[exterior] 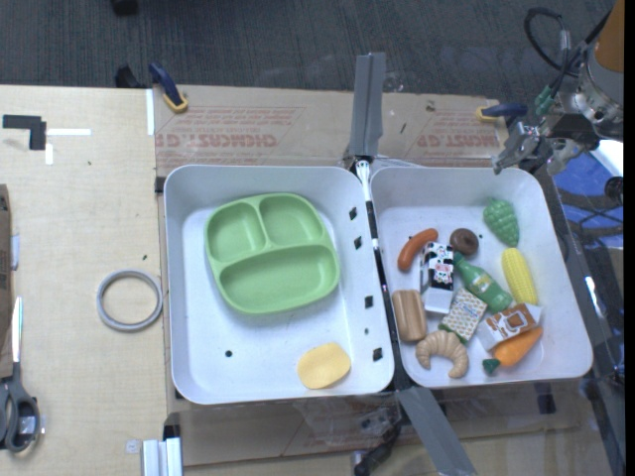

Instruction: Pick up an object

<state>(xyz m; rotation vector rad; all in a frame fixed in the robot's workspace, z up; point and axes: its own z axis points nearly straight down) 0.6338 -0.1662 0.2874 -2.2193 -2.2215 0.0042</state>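
Note:
My gripper (pixel 523 157) hangs above the far right corner of the right bin (pixel 556 365), open, with nothing between its fingers. Below it the bin holds several toy foods: a green leafy vegetable (pixel 501 222), a corn cob (pixel 519 276), a chocolate donut (pixel 463 240), a sausage (pixel 417 249), a cow-print carton (pixel 439 266), a green bottle (pixel 483 284), a cracker packet (pixel 463 315), a bread roll (pixel 408 315), a croissant (pixel 444 352) and a carrot (pixel 516 347). The leafy vegetable lies nearest the gripper.
The left bin (pixel 184 355) holds a green divided plate (pixel 273 252) and a yellow flat piece (pixel 324 366). A tape ring (pixel 129 298) and scissors (pixel 18 410) lie on the bench at left. Blue clamps (pixel 169 87) (pixel 501 112) sit at the cardboard's far edge.

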